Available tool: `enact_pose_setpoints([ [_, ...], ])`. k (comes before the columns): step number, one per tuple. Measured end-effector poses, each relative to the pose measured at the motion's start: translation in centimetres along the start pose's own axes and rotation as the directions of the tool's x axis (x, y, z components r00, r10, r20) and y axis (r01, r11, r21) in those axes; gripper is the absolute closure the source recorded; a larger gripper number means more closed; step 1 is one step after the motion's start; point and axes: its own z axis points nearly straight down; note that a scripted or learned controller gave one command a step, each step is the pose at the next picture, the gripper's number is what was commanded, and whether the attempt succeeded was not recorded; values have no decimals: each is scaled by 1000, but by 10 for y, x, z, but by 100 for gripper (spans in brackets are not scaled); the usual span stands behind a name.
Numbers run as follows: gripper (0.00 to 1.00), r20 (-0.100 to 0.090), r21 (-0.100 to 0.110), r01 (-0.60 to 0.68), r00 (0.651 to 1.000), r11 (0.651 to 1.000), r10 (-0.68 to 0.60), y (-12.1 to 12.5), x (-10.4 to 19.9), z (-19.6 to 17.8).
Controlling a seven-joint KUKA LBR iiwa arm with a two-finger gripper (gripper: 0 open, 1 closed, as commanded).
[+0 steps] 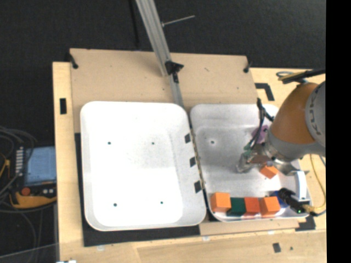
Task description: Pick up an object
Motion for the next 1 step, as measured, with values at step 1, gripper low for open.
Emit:
enact_pose_setpoints([
  [1, 100, 0, 1, 17, 1000, 1000, -17, -1, 7, -48],
])
